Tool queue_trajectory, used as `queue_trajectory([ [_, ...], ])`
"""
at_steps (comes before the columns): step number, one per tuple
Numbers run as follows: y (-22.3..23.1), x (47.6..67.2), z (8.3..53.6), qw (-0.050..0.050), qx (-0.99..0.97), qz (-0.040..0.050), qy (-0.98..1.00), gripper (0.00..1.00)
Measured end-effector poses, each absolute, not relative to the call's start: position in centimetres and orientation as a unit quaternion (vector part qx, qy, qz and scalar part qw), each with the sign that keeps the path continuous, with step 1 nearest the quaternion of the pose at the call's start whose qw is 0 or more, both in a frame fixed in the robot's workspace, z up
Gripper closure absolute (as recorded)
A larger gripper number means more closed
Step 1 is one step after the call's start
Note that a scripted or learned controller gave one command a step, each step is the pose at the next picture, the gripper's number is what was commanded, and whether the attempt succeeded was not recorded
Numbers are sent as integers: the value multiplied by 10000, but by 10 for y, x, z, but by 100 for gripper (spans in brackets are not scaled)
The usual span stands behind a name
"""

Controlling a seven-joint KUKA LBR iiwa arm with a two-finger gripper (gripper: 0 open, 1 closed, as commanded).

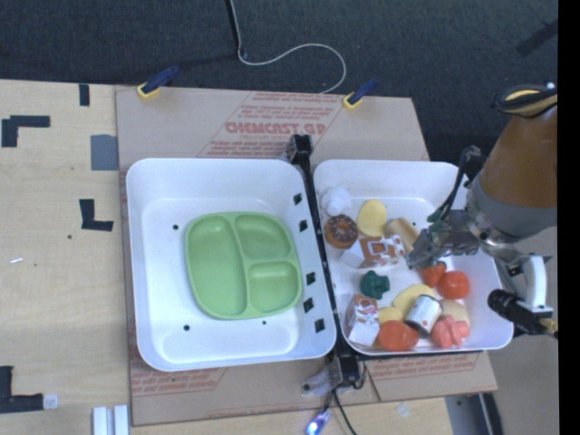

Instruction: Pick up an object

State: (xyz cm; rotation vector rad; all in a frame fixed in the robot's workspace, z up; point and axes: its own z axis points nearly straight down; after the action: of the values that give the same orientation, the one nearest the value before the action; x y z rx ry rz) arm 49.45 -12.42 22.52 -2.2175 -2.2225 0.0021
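a: camera view, near edge first. right bin [390, 172] front row holds a red-orange piece [396, 336], a silver can [421, 314] tipped on its side, a pink piece [449, 332].

b: and the gripper [426, 254]?

a: one row back, low in the bin, arm [521, 166] reaching in from the right. grip state: cannot tell, tip is dark and blurred against the clutter. nothing visibly held.

b: nearest candidate?

a: red tomato-like piece [449, 284], just beside the tip, toward the near-right. round, so no long axis to line up with. carton [382, 250] sits just left of the tip, its long side running left-right.

b: farther back?

a: yellow lemon-shaped piece [372, 216], chocolate donut [341, 231], white lump [336, 198] by the divider. left bin [149, 243] has a green divided plate [243, 264], well apart from the tip.

b: call?

a: likely a short shift to the tomato, or left for the carton.
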Motion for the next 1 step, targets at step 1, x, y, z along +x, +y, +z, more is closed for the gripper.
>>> queue_trajectory([
  [1, -44, 507, 333, -31, -7030, -46, -7112, 100],
])
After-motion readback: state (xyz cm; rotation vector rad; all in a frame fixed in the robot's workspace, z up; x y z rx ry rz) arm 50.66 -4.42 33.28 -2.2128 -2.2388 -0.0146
